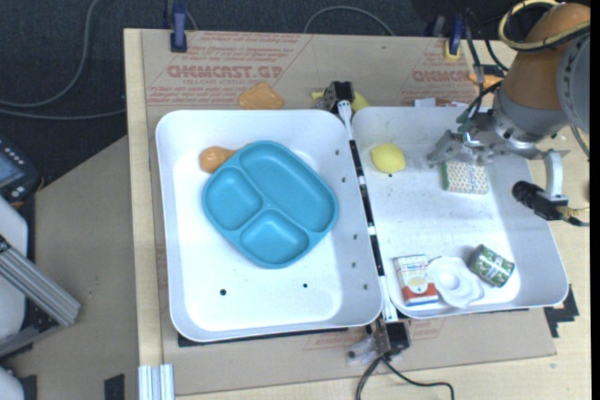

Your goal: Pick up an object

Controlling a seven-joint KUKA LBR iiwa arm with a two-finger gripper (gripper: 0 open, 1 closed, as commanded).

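Gripper (466, 148), at the upper right of the frame over the right bin (525, 295), with fingers spread and holding nothing, poised directly above a small speckled box (466, 176) lying just below it, long axis roughly horizontal.

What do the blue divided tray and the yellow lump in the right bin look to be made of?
The blue divided tray looks like moulded plastic: even colour, rounded compartment walls, a soft sheen. The yellow lump looks matt and smooth, maybe foam or plastic toy fruit; too small to tell which.
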